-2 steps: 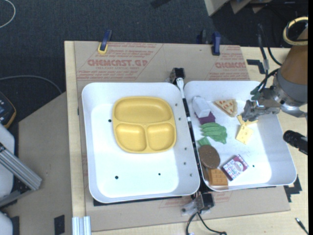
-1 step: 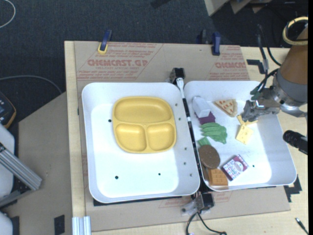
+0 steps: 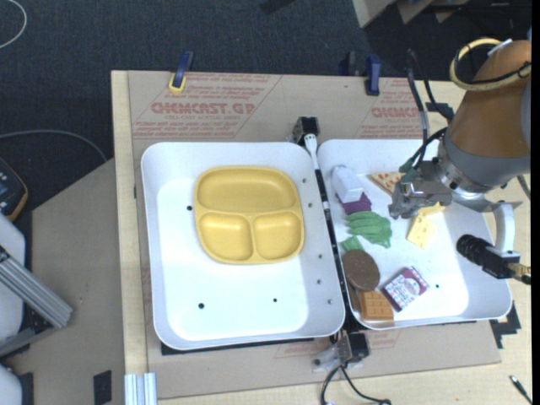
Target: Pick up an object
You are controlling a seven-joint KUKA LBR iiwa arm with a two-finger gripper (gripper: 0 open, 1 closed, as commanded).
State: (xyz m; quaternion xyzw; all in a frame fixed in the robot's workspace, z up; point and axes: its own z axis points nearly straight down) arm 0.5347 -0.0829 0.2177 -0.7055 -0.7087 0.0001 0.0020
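Arm reaches over crowded right bin (image 3: 481, 306)
Gripper (image 3: 411, 199) hangs above a yellow wedge (image 3: 423, 226); finger state unclear. Left bin (image 3: 169, 251) has open room around 1 yellow tray (image 3: 249, 213). Board (image 3: 202, 108) reads "CHEMCAST GP".

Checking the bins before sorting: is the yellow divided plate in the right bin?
No, the yellow plate lies in the left bin.

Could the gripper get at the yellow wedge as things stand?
Probably yes: the gripper hangs just beside the yellow wedge in the right bin, and nothing lies on top of it.
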